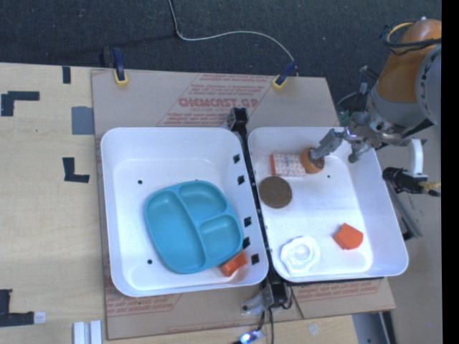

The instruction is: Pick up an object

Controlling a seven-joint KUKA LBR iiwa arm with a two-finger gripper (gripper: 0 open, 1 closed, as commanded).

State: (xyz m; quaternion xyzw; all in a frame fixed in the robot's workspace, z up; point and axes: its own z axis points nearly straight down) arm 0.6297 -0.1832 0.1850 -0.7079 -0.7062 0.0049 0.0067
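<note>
In the right bin (373,213) lie a small red-and-white box (288,165), a dark brown disc (275,192), a tan round piece (313,161), an orange block (348,236) and a white round lid-like thing (299,254). My gripper (341,147) hangs over the bin's far right corner. It is open, with nothing between its fingers. The left finger (327,145) ends just above and right of the tan round piece; whether they touch is unclear. The left bin (122,192) holds a blue divided plate (192,224) and a small orange piece (233,265).
The grey arm with its orange band (409,63) comes in from the upper right. A black divider (249,192) runs between the bins. Both bins sit on a cardboard sheet (208,102) clamped at its far edge. A cable (229,34) crosses the dark floor behind.
</note>
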